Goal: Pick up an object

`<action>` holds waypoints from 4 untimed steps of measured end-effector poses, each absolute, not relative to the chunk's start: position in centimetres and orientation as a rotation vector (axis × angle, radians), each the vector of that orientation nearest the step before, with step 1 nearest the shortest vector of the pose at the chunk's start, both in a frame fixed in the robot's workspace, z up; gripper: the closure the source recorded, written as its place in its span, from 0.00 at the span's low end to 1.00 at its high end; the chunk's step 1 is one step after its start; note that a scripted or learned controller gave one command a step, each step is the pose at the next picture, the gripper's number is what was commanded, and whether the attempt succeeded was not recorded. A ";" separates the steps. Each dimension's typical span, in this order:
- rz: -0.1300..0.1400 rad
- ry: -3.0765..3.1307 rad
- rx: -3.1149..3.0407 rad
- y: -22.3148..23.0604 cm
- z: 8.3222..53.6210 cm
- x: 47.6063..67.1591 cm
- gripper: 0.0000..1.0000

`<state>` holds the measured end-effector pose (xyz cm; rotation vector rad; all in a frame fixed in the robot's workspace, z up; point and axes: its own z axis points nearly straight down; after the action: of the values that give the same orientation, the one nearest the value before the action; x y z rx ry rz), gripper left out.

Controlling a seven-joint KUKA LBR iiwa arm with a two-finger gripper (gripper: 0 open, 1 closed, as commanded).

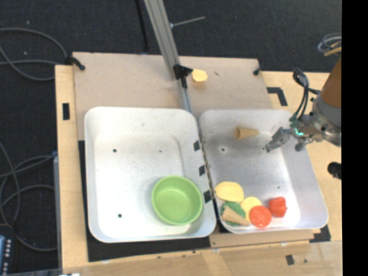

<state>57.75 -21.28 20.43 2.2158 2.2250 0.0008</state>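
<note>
My gripper (286,142) hangs over the right part of the right bin (299,171), its two grey fingers spread open with nothing between them. A tan cone (246,133) lies in that bin to the gripper's left, apart from it. In the bin's near corner lie a yellow piece (229,191), a second yellow piece (251,203), a tan and green wedge (233,213), a red ball (260,217) and a red block (278,206). A green bowl (176,199) sits in the left bin (115,154).
A small yellow object (199,76) lies on the board behind the bins. A slanted metal pole (164,33) rises from between the bins at the back. Cables run beside the arm at the right.
</note>
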 end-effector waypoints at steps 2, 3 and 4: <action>-0.006 2.219 2.223 -21.9 9.9 57.4 0.00; 0.002 2.214 2.220 -21.9 11.2 57.6 1.00; 0.006 2.215 2.217 -22.4 17.7 57.7 1.00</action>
<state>57.68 -22.43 17.69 2.2169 2.2155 0.0057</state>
